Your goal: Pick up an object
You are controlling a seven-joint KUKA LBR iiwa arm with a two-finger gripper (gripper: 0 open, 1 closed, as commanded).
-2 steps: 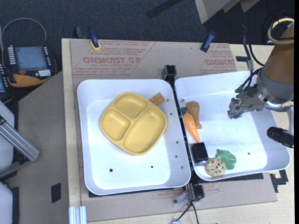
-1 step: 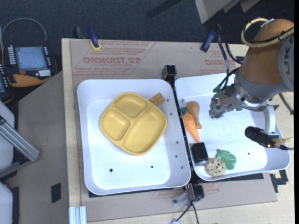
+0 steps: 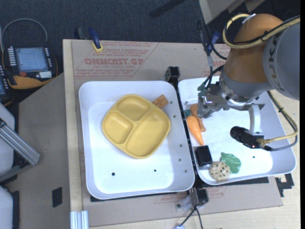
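While the arm leans in from three o'clock, I see its gripper low over the right bin, near that bin's ten o'clock corner. From this angle I cannot tell whether the claw is open or closed, and I see nothing held in it.

Directly below the claw, toward six o'clock, lies an orange toy carrot, running along the bin's nine o'clock wall with its tip toward six o'clock. I take it as the likeliest target. I judge it light, stiff and smooth, probably plastic, so it could roll or squirt out of a pinch. The thick upper half, gripped across its width, looks the safest hold. A small orange-brown piece sits touching its top end, right by the claw, and I cannot identify it.

At six o'clock from the carrot rests a small black block, just beside its tip. Further toward five o'clock sit a round speckled cookie-like toy and a green leafy toy, touching one another. The bin wall stands close on the carrot's nine o'clock side and may crowd one finger.

Over in the left bin rests a yellow divided plate, with a small tan block at its one o'clock edge, well apart from the carrot.
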